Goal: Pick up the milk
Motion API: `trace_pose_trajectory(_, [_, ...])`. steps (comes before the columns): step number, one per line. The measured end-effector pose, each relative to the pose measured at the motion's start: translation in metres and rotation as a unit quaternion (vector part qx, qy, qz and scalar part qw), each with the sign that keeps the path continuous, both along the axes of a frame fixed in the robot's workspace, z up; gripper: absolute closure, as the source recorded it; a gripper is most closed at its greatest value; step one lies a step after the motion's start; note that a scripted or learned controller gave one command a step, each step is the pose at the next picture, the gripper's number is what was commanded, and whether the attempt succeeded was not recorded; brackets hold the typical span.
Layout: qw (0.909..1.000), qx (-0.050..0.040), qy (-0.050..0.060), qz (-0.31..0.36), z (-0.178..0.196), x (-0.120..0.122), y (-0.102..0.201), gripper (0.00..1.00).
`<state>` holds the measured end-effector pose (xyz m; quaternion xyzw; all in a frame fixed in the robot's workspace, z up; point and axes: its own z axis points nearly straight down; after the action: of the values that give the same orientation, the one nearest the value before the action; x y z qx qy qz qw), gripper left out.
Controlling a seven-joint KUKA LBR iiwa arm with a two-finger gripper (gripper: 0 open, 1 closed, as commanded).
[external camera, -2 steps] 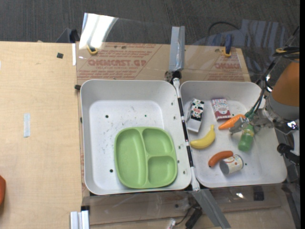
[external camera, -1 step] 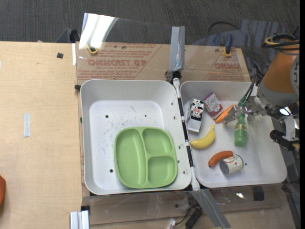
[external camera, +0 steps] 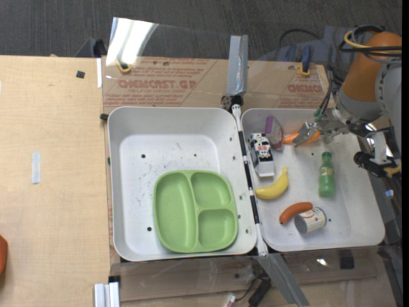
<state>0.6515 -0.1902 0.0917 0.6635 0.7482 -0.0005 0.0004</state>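
In the camera view, the gripper [external camera: 311,133] is seen low over the far end of the right bin [external camera: 358,232], at the end of the grey arm [external camera: 370,75] with its orange band. Whether anything is pinched there cannot be told, as the tool's end is small and cluttered against the bin floor. An orange carrot-like piece [external camera: 291,137] lies just beside the gripper, toward the divider between the bins, and a purple item [external camera: 273,130] stands a little farther on that same side.

The milk [external camera: 261,153], a small white carton with dark print, lies on its side near the dividing wall, beyond the purple item from the gripper and slightly nearer the camera; it is apart from the gripper. A banana [external camera: 273,187] lies just past the carton's near end. A green bottle [external camera: 326,175] stands near the gripper on the camera side. Farther the same way a sausage [external camera: 295,211] and a white cup [external camera: 312,220] on its side are touching. A green divided plate [external camera: 195,211] rests in the left bin [external camera: 128,171], well apart from the gripper.
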Motion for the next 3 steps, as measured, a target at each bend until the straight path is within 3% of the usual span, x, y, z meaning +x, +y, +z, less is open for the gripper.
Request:
trace_pose_trajectory(1, [0.9999,0.0003,0.000,0.012,0.000,-0.072,-0.006,0.00])
trace_pose_trajectory(2, [0.9997,0.0045,-0.001,0.022,0.000,-0.022,-0.024,0.00])
trace_pose_trajectory(3, [0.9997,0.0050,-0.001,0.022,0.001,-0.080,-0.025,0.00])
